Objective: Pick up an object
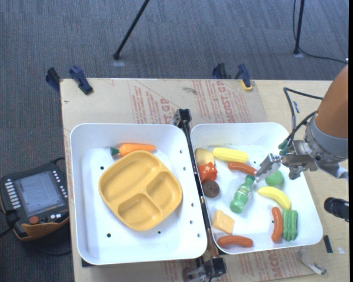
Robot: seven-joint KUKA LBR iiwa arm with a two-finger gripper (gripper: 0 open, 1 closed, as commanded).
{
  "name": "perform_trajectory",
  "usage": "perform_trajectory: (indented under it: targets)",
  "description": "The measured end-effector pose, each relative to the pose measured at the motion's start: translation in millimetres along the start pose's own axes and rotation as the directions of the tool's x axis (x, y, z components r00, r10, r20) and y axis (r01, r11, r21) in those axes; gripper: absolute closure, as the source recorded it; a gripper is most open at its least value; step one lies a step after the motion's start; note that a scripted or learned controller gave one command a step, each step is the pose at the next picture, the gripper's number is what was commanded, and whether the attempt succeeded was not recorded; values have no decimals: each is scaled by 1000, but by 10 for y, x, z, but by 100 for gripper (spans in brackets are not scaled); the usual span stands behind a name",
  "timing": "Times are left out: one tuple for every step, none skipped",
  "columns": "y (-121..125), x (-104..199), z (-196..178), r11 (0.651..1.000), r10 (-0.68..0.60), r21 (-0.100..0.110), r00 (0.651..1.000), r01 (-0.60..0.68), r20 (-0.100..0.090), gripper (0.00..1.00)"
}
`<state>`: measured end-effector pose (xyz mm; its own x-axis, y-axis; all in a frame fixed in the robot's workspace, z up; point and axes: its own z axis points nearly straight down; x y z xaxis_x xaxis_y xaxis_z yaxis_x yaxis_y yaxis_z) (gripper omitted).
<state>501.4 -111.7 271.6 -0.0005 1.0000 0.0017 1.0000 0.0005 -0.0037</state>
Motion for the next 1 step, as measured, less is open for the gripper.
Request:
perform_trajectory:
  targets:
    - [-163,236,1681,998,66,1,998,-66,0,0]
